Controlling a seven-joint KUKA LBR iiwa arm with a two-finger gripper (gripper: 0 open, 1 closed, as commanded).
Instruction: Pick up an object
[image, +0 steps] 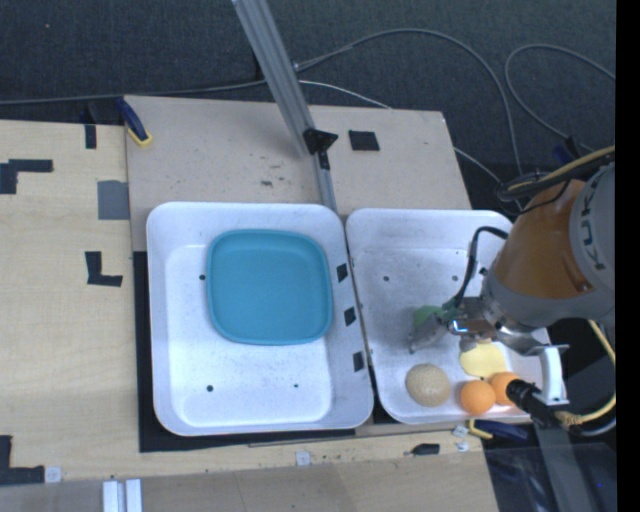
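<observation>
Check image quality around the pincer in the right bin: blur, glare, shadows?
Camera view: soft overall, small things lack crisp edges. The pincer is a blurred greenish smear against the right bin. No hard glare on the blue plate. Soft dark shadow along the left bin outer edges.

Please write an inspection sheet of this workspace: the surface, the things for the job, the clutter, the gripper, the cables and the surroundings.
Surface: bench with black tape marks; two white bins side by side, left bin and right bin.
Job's things: in the right bin, a beige ball, an orange ball, a yellow piece and a green thing by the gripper.
Clutter: a blue plate in the left bin.
Gripper: gripper low in the right bin, at the green thing; a hold cannot be told.
Cables: black cables on the dark floor above the bench; cables at the arm.
Surroundings: a grey pole crossing the bench.
</observation>
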